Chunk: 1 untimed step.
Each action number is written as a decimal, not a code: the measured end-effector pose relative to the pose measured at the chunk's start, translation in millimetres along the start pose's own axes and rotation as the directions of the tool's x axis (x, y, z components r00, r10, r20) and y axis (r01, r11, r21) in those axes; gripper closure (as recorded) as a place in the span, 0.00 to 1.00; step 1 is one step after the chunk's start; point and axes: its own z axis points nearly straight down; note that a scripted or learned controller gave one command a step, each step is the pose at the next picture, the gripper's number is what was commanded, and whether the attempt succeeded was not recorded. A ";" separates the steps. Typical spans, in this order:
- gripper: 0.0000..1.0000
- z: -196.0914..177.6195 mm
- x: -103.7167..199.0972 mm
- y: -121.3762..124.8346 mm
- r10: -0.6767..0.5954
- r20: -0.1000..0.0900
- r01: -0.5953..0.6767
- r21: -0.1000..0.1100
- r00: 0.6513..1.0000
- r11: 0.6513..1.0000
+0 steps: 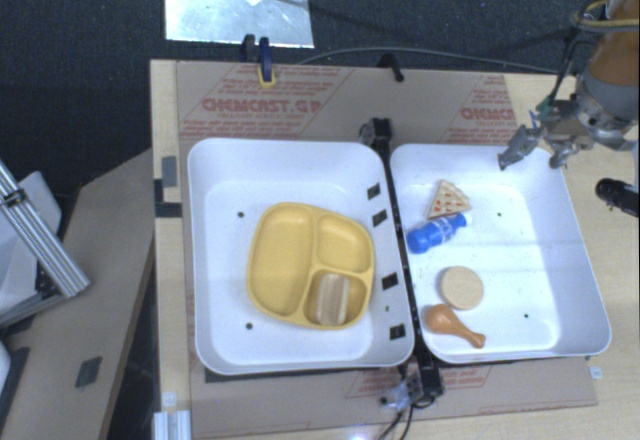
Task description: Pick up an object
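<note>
The hand (535,150) is hovering over the far right corner of the right bin (580,228), fingers spread apart and gripping nothing. Its nearest target is lying down and to the left of it: a waffle wedge (449,199), with a blue bottle (436,233) just beside that, long axis slanting toward the bin divider. A round biscuit (461,287) and a drumstick (453,323) are sitting nearer the front edge, well apart from the hand. In the left bin (220,228), a yellow tray (310,265) is resting.
</note>
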 end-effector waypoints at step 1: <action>0.00 -9.1 0.6 3.0 -0.003 0.003 0.003 -0.013 1.000 1.000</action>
